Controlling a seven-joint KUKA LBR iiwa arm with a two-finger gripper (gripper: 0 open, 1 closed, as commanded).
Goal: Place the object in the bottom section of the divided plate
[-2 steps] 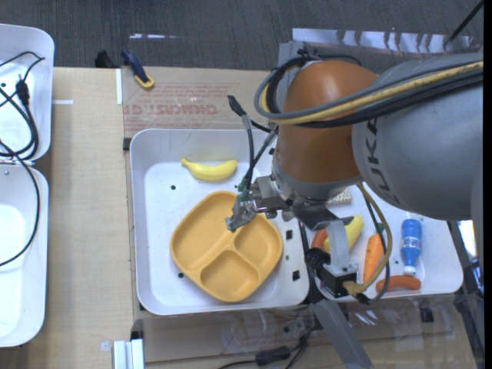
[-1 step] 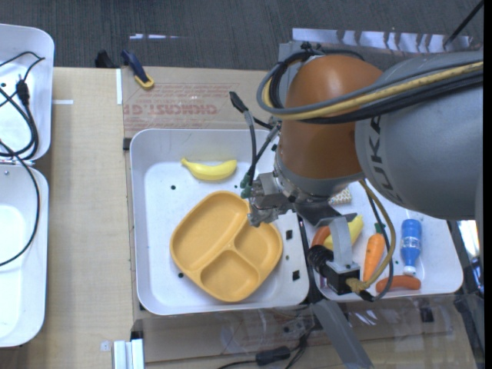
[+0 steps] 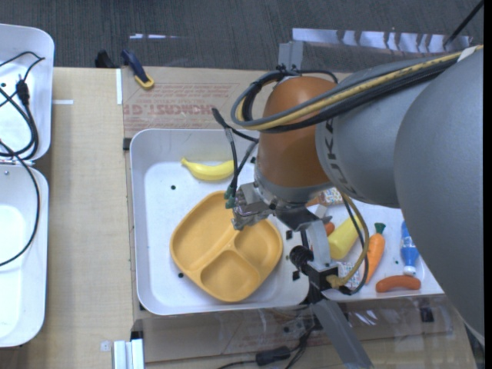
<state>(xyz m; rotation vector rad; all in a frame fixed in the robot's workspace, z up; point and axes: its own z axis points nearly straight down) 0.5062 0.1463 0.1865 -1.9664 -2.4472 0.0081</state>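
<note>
Divided plate (image 3: pixel 223 260): orange-yellow, three sections, one count. Banana (image 3: pixel 207 169): one. Carrot (image 3: pixel 373 255): one. Sausage (image 3: pixel 397 284): one. Jaws (image 3: pixel 244 210) state: cannot tell.

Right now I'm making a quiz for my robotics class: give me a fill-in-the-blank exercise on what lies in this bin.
1. The divided plate is ____ in colour.
2. The banana lies on the bin floor, ____ the plate, not on it.
3. The arm's orange band hangs over the plate's ____ edge in this view.
4. The carrot lies to the ____ of the plate in this view.

Missing words: yellow; beside; upper right; right
</note>
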